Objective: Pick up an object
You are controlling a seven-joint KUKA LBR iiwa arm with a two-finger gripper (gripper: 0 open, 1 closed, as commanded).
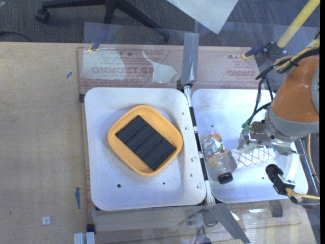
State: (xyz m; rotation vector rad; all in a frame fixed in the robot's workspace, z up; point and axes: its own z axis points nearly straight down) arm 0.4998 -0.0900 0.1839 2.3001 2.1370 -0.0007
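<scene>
A clear plastic bottle (217, 156) with a dark cap is lying on its side in the right bin (223, 108), against the divider. The gripper (254, 139) is hanging just right of it, over a red-latticed white packet (252, 157). The left bin (101, 187) is carrying an orange tray (118, 151).

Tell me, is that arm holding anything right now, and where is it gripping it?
It cannot be told. The arm's wrist hangs over the right bin, above a red-checked white packet beside the bottle.
</scene>
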